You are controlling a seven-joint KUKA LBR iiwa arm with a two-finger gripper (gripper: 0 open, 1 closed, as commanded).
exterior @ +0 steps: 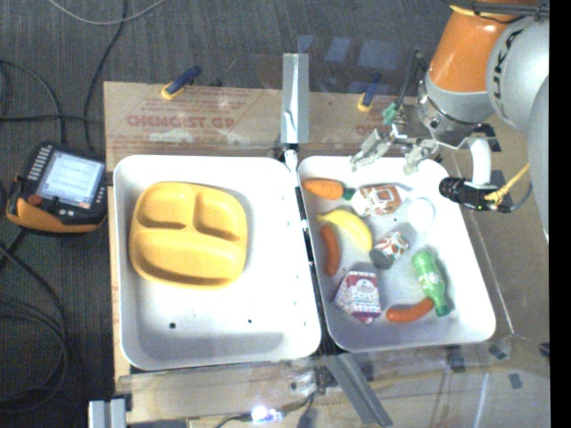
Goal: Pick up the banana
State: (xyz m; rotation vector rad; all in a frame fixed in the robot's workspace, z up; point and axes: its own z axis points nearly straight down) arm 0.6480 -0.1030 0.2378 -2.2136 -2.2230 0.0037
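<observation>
Counting from the near edge of the counter (120,377): two white bins side by side. Left bin (214,328): one yellow divided tray (189,232), three compartments, upside facing up. Right bin (473,315): nearest, one small sausage (409,310), one maroon packet (359,294), one green bottle (430,280) lying on its side. Farther in, one grey-and-white cup-like item (390,248), one longer orange sausage (330,249) by the left wall, one banana (349,226) just right of it and touching it. Farther still, one brown-and-white packet (379,199), one white rounded piece (416,212), one carrot (325,188) near the far left corner. Beyond the bins, two blue-and-yellow clamps (180,82) on the cardboard, one handheld pendant (61,188) off to the left. Fingers (393,150) spread open, nothing between them, hovering above the right bin's far rim. Banana lying nearer and to the left of the fingers, apart from them, with the brown-and-white packet roughly between.
</observation>
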